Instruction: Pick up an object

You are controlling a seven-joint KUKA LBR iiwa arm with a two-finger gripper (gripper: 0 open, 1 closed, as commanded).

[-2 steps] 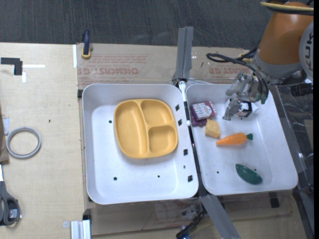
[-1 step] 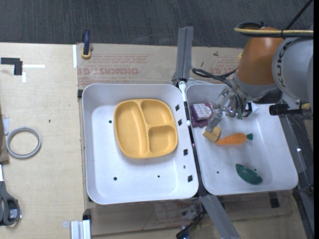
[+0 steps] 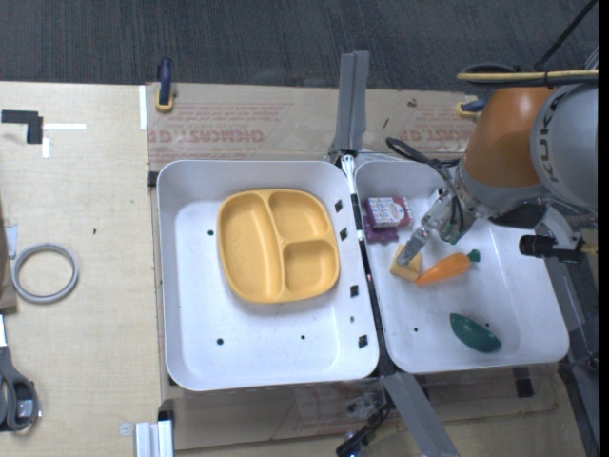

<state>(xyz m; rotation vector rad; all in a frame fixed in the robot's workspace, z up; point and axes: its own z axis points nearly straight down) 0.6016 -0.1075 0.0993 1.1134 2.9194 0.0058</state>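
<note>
Nearest in the right bin (image 3: pixel 533 346) lies a dark green piece (image 3: pixel 475 333), then a carrot (image 3: pixel 445 269). My tool (image 3: pixel 415 252) rests on a yellow wedge (image 3: pixel 406 268); its state I cannot tell. Beyond sits a purple packet (image 3: pixel 385 213).

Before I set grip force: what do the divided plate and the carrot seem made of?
Plate: likely moulded plastic, matte yellow, one even colour with smooth rounded compartment walls. Carrot: probably toy plastic or rubber, uniform bright orange with a slight sheen and a green tip; too small to tell hard from soft.
</note>
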